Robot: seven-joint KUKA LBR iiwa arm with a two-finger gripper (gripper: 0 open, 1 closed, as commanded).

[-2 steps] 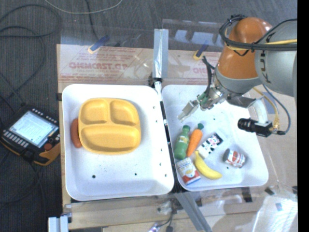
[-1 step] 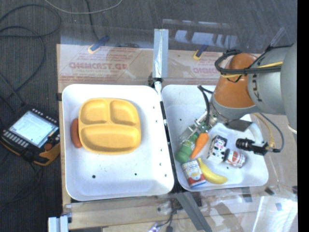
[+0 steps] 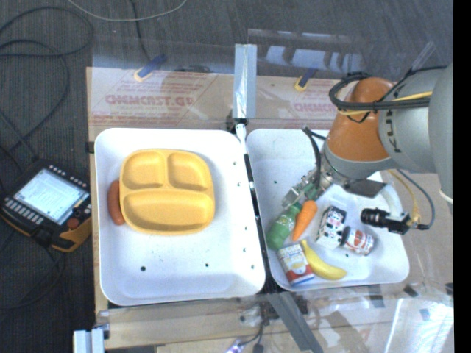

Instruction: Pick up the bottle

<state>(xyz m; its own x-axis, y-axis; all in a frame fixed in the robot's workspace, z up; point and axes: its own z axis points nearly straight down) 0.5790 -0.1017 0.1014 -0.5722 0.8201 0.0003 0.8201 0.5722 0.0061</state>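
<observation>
The bottle (image 3: 282,227) is green and lies tilted in the right bin (image 3: 276,153), near that bin's left wall, with its cap pointing up and to the right. My gripper (image 3: 304,190) hovers just above and to the right of the cap, close to the carrot's top. Nothing shows as held in it. The grey arm with its orange band (image 3: 359,129) comes in from the right and covers the bin's back right part.
An orange carrot (image 3: 305,220) lies against the bottle's right side. A small carton (image 3: 296,262), a banana (image 3: 322,265), a cow-patterned box (image 3: 332,225) and a can (image 3: 358,240) crowd the front of the bin. The left bin (image 3: 147,271) bears a yellow divided plate (image 3: 168,191) and a sausage (image 3: 115,203).
</observation>
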